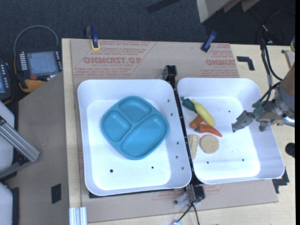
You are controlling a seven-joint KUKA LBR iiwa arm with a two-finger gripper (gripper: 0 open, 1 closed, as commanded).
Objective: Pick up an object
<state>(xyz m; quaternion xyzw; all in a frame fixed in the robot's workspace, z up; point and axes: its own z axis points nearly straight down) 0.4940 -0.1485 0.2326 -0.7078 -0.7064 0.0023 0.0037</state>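
Observation:
Toy foods lie in a cluster at the left side of the right bin [243, 165]: a yellow banana [204, 113], a green piece [188, 104], an orange carrot [197, 123], a red-orange pepper [210, 131], a round tan cookie [209, 145] and a beige waffle cone [193, 146]. My gripper [252, 123] hangs over the right half of that bin, well to the right of the foods. It is open with nothing between its fingers.
A blue divided plate [135, 126] lies in the left bin [93, 172]. A black bracket [169, 72] sits at the far end of the ridge between the bins. Cables run down by the arm at the right edge.

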